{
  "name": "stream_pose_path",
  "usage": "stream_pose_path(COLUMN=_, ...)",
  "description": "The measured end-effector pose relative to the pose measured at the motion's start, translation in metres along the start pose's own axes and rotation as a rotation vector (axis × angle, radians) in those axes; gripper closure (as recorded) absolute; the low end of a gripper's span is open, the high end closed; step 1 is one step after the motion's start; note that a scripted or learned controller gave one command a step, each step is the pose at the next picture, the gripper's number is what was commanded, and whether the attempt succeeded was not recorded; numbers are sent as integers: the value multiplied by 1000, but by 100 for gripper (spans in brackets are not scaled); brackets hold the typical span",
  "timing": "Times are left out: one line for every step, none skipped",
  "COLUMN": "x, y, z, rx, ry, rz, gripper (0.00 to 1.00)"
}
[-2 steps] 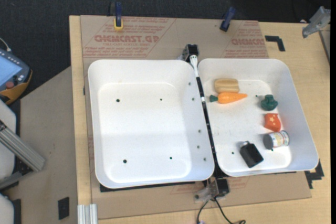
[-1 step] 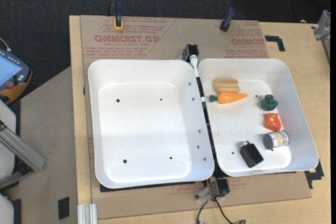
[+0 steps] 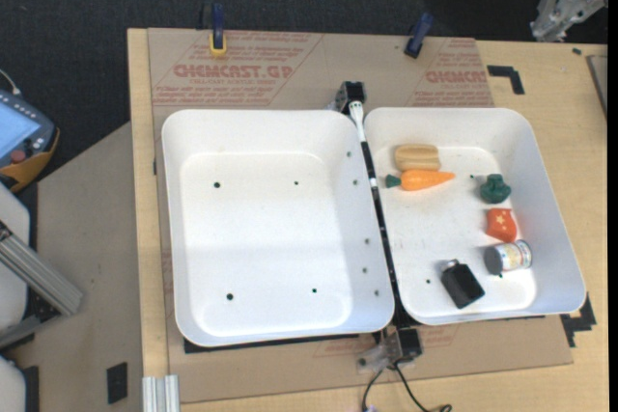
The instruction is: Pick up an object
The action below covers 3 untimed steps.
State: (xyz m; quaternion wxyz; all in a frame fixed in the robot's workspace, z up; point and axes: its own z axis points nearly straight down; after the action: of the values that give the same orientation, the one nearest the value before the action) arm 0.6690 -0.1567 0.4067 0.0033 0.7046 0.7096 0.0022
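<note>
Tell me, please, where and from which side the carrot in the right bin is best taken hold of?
Probably across the thick orange body of the carrot, coming straight down. It lies flat, pointing right, green top to the left. The bread roll sits close behind it, so one finger must slip between them; the near side is free.

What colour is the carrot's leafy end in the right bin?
Green, on the orange carrot; the camera view shows it best.
</note>
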Motion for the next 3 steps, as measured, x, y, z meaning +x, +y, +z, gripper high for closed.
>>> stream_pose_path(x=86, y=-1, z=-26, rx=0, ry=2, rz=-2, gripper=100)
stream_pose_path(x=145, y=-1, z=-34, rx=2, ry=2, rz=1, gripper=100)
stream_pose_path(x=215, y=-1, z=-42, rx=2, ry=3, rz=-1, gripper=100)
